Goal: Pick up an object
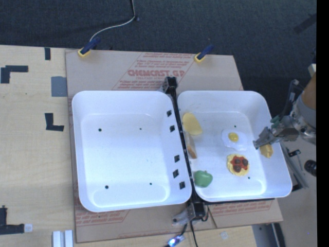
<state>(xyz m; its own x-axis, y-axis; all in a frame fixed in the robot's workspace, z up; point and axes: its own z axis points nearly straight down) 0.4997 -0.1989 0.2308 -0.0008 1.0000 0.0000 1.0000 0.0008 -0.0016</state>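
Sitting side by side on the bench, two shallow white bins share a black centre divider. Left bin (123, 153): bare floor with small dark dots. Right bin (221, 104): a yellow piece (192, 123) near the divider, a tan piece (192, 150) just below it, a green piece (203, 178) at the lower left, a fried egg (232, 137) and a red-topped yellow disc (238, 164). The gripper (263, 142) hangs over the right rim; another yellow item (267, 150) lies directly beneath its tips. Grasp state: cannot tell.
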